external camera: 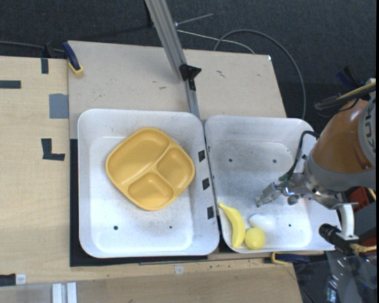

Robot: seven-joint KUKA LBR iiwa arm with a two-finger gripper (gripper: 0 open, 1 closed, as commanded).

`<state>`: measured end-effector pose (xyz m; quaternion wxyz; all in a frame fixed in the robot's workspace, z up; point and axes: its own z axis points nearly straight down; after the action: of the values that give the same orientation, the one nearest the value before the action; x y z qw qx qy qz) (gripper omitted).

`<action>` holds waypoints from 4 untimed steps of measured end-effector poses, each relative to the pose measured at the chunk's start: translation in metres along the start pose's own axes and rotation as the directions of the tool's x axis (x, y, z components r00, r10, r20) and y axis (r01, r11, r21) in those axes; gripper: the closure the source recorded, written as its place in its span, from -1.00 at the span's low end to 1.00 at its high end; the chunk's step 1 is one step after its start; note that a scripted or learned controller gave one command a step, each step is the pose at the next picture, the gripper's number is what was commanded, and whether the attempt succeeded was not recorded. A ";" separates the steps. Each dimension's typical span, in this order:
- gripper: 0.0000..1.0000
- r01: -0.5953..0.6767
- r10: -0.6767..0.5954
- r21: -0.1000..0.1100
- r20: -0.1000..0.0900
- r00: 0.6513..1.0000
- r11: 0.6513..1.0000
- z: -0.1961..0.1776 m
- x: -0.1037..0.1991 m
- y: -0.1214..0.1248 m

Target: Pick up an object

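- The gripper (265, 198) sits over the right bin (252, 137), reaching in from the right side. I judge this as a hover or descent posture ahead of a pick.
- I cannot tell how far open the end effector is: at this slant the metal tip reads as one grey shape. Nothing is visibly held in it.
- Candidate objects lie just below and slightly left of the gripper tip, gathered in the near corner of the right bin.
- The banana (234, 223) lies along the bin's left wall, left of and below the tip. Its curve follows the wall, which I expect would crowd one side of a grasp.
- The yellow ball (255, 238) rests touching or just beside the banana's lower end, directly below the tip and close to the near rim.
- A pale white object (263, 221) lies between the tip and the ball, nearest the gripper. It blends into the white floor, so I cannot tell its shape.
- I judge the white object to be the likeliest target, since it needs the shortest travel.
- The yellow divided plate (150, 168) sits in the left bin (91, 188), well apart to the gripper's left, beyond the shared wall. It lies flat, with little edge to pinch.
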<state>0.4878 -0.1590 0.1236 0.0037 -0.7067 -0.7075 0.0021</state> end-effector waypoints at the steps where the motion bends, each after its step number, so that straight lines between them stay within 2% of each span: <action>1: 1.00 0.001 -0.001 -0.004 0.001 1.000 1.000 -0.013 0.000 0.001; 2: 1.00 0.001 -0.001 -0.010 0.003 1.000 1.000 -0.056 0.004 -0.002; 3: 1.00 0.000 0.000 -0.009 0.003 1.000 1.000 -0.083 0.004 -0.001; 4: 1.00 0.006 -0.006 -0.007 0.000 1.000 1.000 -0.079 0.047 0.018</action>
<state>0.5060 -0.1122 0.2028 0.0013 -0.7048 -0.7094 -0.0001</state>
